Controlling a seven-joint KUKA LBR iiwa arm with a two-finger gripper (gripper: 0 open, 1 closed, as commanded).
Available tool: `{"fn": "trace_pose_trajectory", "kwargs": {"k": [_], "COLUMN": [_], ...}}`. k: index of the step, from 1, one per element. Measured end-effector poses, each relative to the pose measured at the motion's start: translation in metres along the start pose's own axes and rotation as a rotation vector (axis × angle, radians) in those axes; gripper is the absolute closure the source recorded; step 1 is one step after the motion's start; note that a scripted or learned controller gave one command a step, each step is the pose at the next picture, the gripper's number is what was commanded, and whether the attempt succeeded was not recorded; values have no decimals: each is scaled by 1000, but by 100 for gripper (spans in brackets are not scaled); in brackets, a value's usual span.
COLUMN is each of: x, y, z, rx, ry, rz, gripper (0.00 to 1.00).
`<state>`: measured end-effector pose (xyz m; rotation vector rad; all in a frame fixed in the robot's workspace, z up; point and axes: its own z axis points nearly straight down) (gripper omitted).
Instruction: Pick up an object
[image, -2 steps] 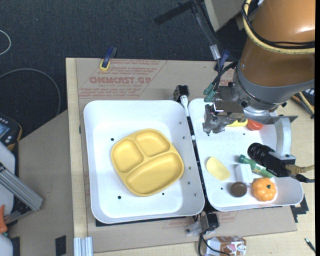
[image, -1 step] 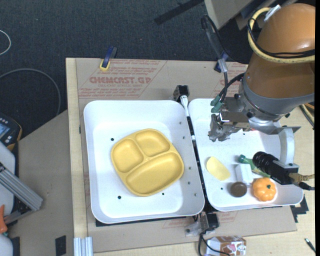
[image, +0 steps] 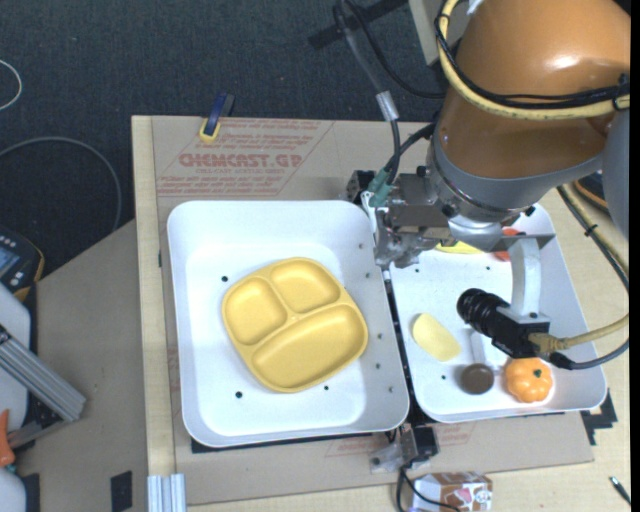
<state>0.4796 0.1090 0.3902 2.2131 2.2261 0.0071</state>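
Below-right of the gripper (image: 402, 240), open or closed we can't tell, we mark the pale yellow piece (image: 435, 337) apart from it; gripper hugs the bin rim (image: 393, 300), so descent may clip it.

A yellow three-compartment plate (image: 293, 322) lies flat, right way up and slightly turned, in the middle of the left bin (image: 190, 300). In the right bin (image: 430, 290), a pale yellow oval piece (image: 435, 337) lies flat near the left wall. Along the near edge to its right, a small brown round piece (image: 476, 378) sits just beside a little orange pumpkin (image: 528, 380) that stands upright, stem up.
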Motion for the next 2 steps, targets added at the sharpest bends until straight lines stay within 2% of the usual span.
{"fn": "trace_pose_trajectory", "kwargs": {"k": [2], "x": [-2], "y": [1], "z": [-19], "rx": [-2], "ry": [-1], "rz": [3], "gripper": [100]}}
